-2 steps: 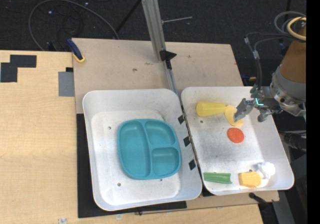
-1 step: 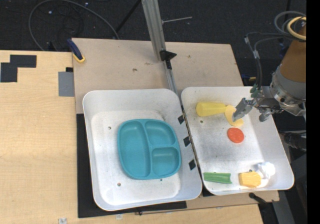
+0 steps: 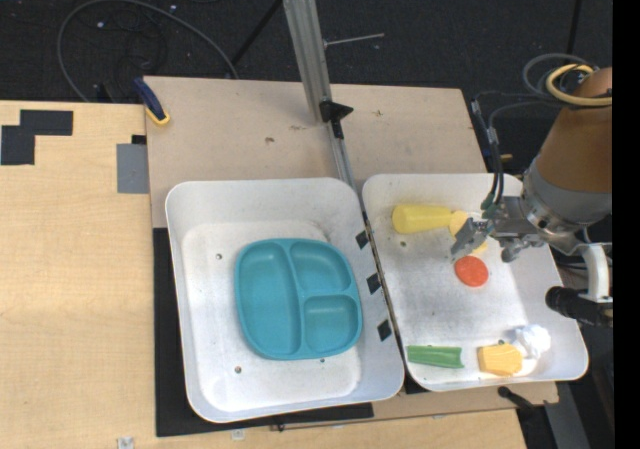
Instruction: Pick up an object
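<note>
Currently, the arm (image 3: 575, 162) enters from the right side of the camera view and hangs over the right bin (image 3: 440, 337). Its gripper (image 3: 488, 239) sits above the upper middle of that bin, just over an orange-red round object (image 3: 472, 272) and just right of a yellow object (image 3: 426, 218). The fingers (image 3: 468, 237) are small and dark against the bin floor (whether they stand apart or together cannot be told at this resolution). No object is visibly between them.

Contents of the right bin:
- The yellow object lies on its side near the upper edge, its narrower end pointing toward the gripper.
- The orange-red round object rests on the bin floor below the gripper; contact between the two cannot be confirmed.
- A green flat piece (image 3: 434, 356) lies near the lower edge.
- A small yellow block (image 3: 500, 360) lies just right of the green piece, touching or nearly touching a pale white object (image 3: 531, 341) in the lower right corner.

The left bin (image 3: 200, 237) holds a teal divided tray (image 3: 298, 297) (three compartments), lying flat near the centre.

Behind the bins, an aluminium post (image 3: 306, 47) rises from the bench (image 3: 230, 127), at a slant in this view. A tan wooden surface (image 3: 70, 287) lies to the left.
</note>
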`<state>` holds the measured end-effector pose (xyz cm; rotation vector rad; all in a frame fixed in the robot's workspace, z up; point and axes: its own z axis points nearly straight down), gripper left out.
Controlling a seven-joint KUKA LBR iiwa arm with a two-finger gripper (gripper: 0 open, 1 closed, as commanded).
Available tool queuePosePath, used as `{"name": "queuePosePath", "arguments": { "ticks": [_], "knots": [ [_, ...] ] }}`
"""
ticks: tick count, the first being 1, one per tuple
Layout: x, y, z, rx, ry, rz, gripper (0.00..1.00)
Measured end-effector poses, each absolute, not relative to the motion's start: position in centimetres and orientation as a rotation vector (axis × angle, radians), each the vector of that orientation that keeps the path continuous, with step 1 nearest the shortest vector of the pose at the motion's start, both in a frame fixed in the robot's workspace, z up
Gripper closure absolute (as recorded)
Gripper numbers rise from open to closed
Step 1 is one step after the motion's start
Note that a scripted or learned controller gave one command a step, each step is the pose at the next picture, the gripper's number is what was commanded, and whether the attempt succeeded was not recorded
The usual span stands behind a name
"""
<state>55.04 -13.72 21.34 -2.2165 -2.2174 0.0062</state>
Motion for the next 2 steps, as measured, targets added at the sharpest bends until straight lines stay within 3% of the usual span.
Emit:
{"name": "queuePosePath", "arguments": {
  "ticks": [2],
  "knots": [
    [53.4, -14.0, 11.6, -2.217, -2.216, 0.007, 0.00]
  ]
}}
